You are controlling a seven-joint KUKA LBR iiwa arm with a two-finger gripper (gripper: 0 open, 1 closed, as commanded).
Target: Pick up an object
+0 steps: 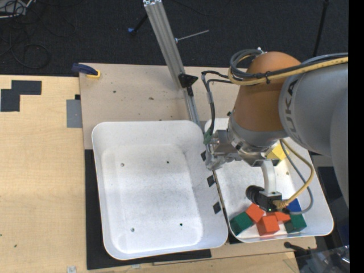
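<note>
The right bin (322, 227) holds a cluster of small blocks at its near end: orange blocks (268, 225), a green block (241, 223), a second green block (296, 224) and a blue block (294, 206). A yellow piece (277, 152) shows under the arm at the bin's far side. My gripper (215, 153) hangs low over the right bin's left wall, near the gap between the bins and well apart from the blocks. The big grey and orange wrist (264, 104) hides much of the bin's far half.
The left bin (114, 147) lies beside the right one, their walls almost touching. A slanted aluminium rail (168, 44) rises behind the bins. A blue and yellow clamp (86, 70) sits at the bench's far left corner.
</note>
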